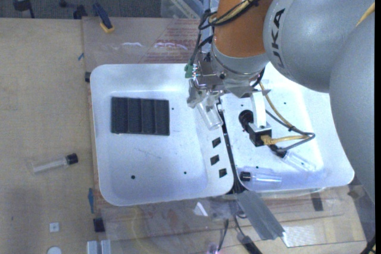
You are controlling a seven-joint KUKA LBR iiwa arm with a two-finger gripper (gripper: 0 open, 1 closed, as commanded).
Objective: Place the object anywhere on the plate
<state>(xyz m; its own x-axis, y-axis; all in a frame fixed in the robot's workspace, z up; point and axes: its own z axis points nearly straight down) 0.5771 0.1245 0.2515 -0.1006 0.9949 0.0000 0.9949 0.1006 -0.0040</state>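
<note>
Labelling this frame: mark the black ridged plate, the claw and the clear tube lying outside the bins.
black ridged plate [140,115], camera view, centre of its top.
claw [209,111], camera view, between its fingertips.
clear tube [52,163], camera view, middle of its body.

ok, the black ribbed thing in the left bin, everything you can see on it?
The black ribbed plate is a flat, dark rectangle, split by grooves into four upright strips, matte like rubber or plastic. It lies flat on the floor of the left bin, in its upper left part, edges roughly square to the bin. Nothing touches it; the gripper hangs to its right, over the divider between bins.
</note>
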